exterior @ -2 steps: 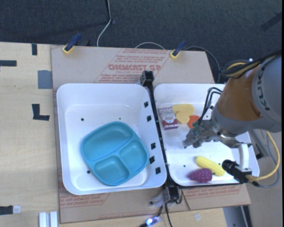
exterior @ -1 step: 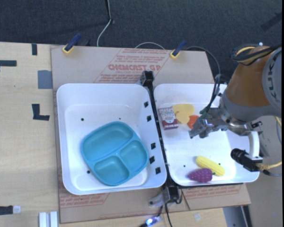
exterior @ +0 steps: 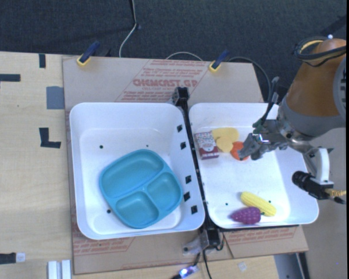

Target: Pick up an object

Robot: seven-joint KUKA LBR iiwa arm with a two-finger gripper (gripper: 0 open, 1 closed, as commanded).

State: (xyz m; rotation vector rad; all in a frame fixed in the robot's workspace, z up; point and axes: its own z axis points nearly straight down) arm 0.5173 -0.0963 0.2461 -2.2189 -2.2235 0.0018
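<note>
Because the arm entered from the right of the frame, the gripper (exterior: 251,148) sat low over the right bin (exterior: 291,214), at its upper middle, angled toward the left. Its tip lay against or just over an orange item (exterior: 238,151), which was partly covered; whether contact existed could not be judged. The jaw state could not be told from this view, since the fingers merged into a dark mass.

Candidate objects were grouped in two clusters, probably as dropped at random. A yellow piece (exterior: 225,136) and a small red-and-white box (exterior: 206,145) lay just left of the orange item, near the divider between the bins. A corn cob (exterior: 257,203) and purple grapes (exterior: 246,215) lay touching near the lower rim, well apart from the gripper.

The left bin (exterior: 84,127) held a blue divided plate (exterior: 141,187), lying flat at lower centre.

Judged from the pose, the orange item was the likely target. Crowding by the yellow piece could have hindered a clean grip.
</note>
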